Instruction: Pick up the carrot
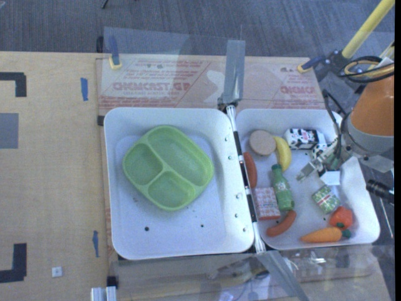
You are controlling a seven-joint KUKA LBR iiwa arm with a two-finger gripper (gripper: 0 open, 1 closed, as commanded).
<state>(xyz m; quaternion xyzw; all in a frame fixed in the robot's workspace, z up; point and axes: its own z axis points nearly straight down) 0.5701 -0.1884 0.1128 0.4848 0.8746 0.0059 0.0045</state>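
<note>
One carrot [322, 235] lies at lower right; my empty gripper [311, 168], fingers apart, must descend toward it.

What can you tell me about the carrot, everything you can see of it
The carrot is a small orange toy, plastic by its look, tapered to a point at its left end. It lies flat and almost level along the near edge of the right bin, beside a red-orange pepper at its thick end. The gripper hangs farther back, apart from it.
</note>
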